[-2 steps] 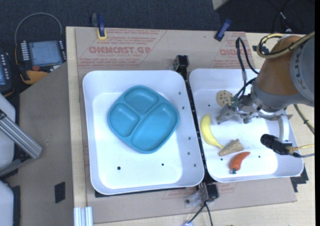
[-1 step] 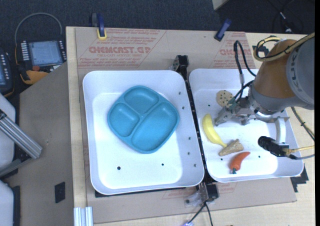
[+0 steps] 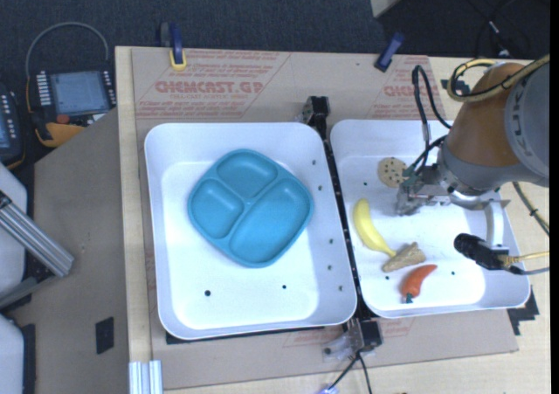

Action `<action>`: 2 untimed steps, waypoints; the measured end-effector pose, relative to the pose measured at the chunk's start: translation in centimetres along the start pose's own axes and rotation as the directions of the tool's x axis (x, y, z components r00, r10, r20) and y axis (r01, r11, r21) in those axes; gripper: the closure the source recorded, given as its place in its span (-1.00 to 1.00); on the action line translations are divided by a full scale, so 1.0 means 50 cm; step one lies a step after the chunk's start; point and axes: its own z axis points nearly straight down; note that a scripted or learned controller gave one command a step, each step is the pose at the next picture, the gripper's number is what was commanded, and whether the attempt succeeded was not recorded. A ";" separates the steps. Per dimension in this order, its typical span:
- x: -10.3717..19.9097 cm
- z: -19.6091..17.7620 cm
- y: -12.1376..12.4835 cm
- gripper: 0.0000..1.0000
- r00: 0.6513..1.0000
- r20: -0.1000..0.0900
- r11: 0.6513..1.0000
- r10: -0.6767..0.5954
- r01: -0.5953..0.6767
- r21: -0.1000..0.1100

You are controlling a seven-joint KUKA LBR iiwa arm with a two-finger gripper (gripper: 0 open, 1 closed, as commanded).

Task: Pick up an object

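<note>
Red print on cardboard sheet under bins: "CHEMCAST GP" legible along top edge, repeated partly at rt; rest too small to read. Left bin: blue divided plate, lying flat. Right bin: round cookie near top, yellow banana by left wall, tan piece touching banana's lower end, red pepper just below. Gripper low in right bin betw cookie & banana, nothing seen in it; fingers open/closed – can't tell
</note>
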 end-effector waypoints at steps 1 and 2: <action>0.010 -0.121 0.012 1.00 1.000 0.002 1.000 -0.002 0.002 -0.005; 0.012 -0.249 0.020 1.00 1.000 0.002 1.000 -0.002 0.002 -0.008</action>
